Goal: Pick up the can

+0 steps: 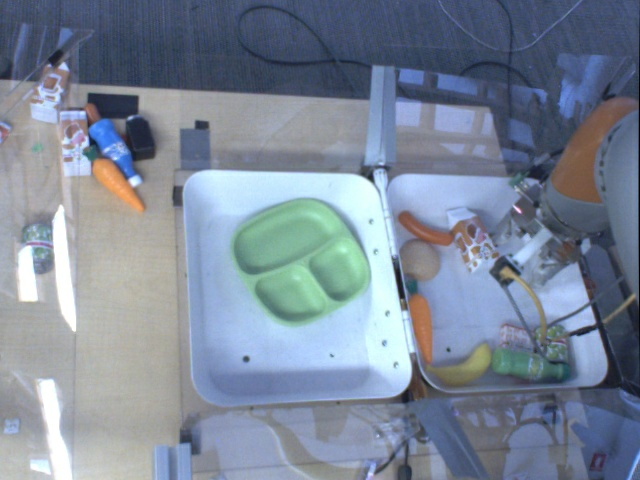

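Two bins: left bin holds a green plate, right bin carrot and banana; tool state unclear

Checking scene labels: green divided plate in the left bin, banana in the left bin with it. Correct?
No: the banana lies in the right bin, at its front edge, not the left. The green divided plate is in the left bin, as stated. The camera view shows this.
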Tool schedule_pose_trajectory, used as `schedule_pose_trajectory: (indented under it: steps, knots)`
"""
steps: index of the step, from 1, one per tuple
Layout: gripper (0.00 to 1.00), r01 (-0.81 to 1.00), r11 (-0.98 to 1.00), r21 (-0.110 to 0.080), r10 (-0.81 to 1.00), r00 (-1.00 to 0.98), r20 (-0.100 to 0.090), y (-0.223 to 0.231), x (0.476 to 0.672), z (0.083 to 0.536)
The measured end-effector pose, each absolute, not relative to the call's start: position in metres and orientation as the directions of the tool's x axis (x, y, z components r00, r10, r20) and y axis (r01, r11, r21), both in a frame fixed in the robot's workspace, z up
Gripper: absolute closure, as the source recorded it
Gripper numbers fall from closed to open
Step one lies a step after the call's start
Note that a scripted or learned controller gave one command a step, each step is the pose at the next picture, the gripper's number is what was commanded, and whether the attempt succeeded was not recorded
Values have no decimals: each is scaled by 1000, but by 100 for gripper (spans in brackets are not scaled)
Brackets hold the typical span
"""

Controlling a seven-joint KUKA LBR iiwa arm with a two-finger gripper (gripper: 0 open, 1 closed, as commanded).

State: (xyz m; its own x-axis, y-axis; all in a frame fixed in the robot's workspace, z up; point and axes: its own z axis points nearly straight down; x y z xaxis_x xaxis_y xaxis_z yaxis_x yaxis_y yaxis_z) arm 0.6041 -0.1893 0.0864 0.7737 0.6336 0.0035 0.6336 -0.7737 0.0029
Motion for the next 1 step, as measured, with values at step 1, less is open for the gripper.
schedule_pose_trajectory:
  steps: [1]
  knots:
    - [0,548,-836,-1,548,836,-1,-177,659,86]
